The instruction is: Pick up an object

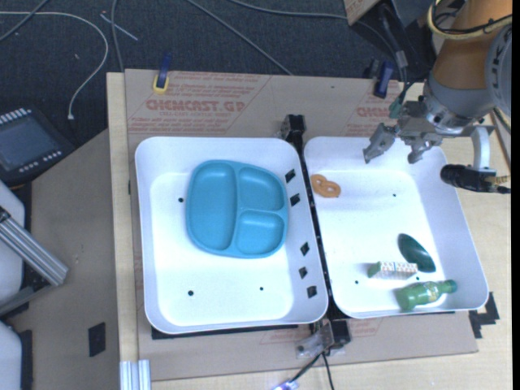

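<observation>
My gripper (397, 147) hangs over the far edge of the right bin (370, 299), up at about one o'clock of that bin, with its two fingers spread apart and nothing between them. I read that as a waiting pose: open and high, clear of the bin wall, ready to drop onto whatever I choose.

The candidates all lie in this same bin. A small orange pretzel (326, 186) sits at ten o'clock, close to the divider between the bins — the nearest thing to my fingers, flat and thin, so probably awkward to pinch. Down at five o'clock three things cluster against the near wall: a dark green oval piece (418, 252), a small speckled packet (393, 270) just beside it, and a green bottle (424, 292) lying on its side. Being crowded together, they could be nudged into each other by a descent there.

The left bin (162, 299) holds a blue divided plate (236, 208) near its centre — too broad for my fingers, I judge. No grasp has begun.
</observation>
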Available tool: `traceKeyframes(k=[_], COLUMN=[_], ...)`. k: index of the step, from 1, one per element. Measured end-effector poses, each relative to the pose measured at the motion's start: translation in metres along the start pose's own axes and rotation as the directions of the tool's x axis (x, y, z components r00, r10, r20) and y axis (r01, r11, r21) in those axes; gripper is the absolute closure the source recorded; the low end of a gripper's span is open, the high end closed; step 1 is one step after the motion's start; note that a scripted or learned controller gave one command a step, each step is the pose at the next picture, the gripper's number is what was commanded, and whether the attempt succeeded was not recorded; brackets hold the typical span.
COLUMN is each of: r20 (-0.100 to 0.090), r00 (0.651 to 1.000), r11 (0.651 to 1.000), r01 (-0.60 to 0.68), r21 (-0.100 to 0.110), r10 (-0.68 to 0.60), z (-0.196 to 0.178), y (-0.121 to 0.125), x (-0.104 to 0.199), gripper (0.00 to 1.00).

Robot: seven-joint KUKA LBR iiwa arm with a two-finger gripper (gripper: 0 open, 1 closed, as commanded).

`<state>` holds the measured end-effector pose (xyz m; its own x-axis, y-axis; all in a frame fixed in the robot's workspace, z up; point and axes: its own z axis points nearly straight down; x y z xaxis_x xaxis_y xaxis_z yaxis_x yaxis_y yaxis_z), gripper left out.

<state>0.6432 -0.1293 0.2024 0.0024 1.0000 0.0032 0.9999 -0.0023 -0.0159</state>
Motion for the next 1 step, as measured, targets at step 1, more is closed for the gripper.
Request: traceKeyframes(k=[1], r20=[0.002], r00=[1.000], r11=[1.000], r01=[0.003], r21=[-0.015], r10=[-0.003], z=[-0.0091], y=[0.0029], x=[0.0003], gripper=[0.00])
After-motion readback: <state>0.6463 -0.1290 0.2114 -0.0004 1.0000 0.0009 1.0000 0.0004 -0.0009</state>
